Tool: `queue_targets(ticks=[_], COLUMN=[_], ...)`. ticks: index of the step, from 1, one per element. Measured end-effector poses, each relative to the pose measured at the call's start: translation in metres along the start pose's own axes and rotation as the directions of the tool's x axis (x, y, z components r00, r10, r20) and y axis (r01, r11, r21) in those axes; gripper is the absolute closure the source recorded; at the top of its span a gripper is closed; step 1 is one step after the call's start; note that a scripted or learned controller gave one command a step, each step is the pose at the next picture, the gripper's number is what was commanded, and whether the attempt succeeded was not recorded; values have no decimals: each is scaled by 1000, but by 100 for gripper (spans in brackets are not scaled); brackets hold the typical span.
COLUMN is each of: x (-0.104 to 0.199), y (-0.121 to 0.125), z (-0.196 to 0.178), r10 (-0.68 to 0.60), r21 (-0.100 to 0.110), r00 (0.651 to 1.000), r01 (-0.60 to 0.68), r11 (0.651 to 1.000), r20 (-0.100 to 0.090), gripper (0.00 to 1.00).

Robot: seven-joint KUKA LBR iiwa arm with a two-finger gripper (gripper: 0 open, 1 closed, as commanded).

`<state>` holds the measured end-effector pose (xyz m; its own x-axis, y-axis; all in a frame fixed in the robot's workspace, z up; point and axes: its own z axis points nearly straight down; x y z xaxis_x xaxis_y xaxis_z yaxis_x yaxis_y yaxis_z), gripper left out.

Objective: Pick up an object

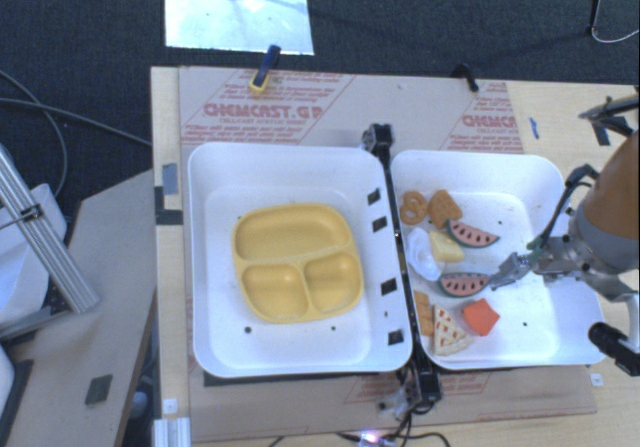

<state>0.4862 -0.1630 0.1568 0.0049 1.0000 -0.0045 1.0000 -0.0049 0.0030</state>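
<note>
Reaching in from right, arm low over right bin (545, 175); hand (512, 270) beside watermelon slice (463, 284); grip state can't tell.

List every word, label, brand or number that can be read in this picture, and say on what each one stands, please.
"CHEMCAST. G P", red print on the cardboard sheet under the bins, behind the left bin; the last letters are uncertain.
"CHEMCAST", the same red print, slanted, behind the right bin; only partly legible.
Smaller red lines under both prints: too blurred to read.
The yellow divided tray and toy food pieces bear no text.
</note>
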Motion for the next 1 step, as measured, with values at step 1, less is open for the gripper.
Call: queue_targets(ticks=[1], x=[79], y=[19], z=[-33], r10=[-17], r21=[-2], r00=[1000], r01=[16], r11=[1000], r20=[-6], gripper=[0])
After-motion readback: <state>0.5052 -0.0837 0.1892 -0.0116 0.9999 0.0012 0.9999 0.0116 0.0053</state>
